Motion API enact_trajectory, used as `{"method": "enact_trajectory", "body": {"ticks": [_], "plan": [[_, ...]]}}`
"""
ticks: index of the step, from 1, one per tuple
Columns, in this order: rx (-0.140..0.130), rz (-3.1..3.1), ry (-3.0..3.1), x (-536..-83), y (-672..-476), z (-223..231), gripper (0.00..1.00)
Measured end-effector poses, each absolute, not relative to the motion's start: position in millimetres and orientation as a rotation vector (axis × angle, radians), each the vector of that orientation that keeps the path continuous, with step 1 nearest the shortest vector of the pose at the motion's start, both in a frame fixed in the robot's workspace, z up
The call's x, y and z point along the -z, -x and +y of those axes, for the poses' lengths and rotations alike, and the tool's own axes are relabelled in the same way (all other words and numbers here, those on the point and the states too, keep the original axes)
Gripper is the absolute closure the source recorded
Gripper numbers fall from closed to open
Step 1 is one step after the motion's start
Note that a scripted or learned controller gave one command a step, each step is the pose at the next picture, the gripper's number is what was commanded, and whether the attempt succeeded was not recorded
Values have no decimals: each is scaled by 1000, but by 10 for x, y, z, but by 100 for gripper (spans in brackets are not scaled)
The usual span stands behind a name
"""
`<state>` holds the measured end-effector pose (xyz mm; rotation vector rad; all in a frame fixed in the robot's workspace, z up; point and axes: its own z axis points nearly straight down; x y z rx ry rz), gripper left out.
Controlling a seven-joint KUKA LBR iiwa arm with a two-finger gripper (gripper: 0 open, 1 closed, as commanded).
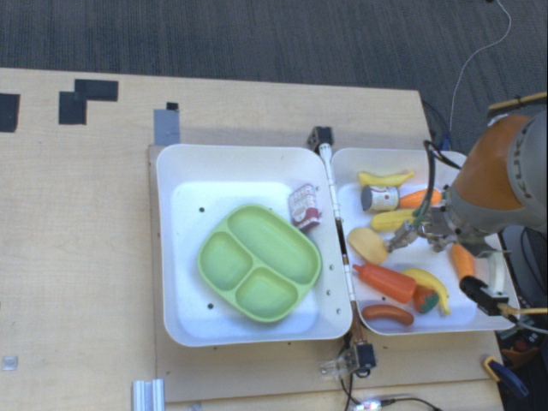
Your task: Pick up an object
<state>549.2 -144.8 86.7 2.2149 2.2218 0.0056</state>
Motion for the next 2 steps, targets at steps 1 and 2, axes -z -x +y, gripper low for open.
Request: {"method": "enact_trajectory", "body": {"ticks": [1,2], "plan": [[-11,2220,-2208,-987,-5514,-1450,100],[-11,2220,-2208,-986,-5513,-1450,0]]}}
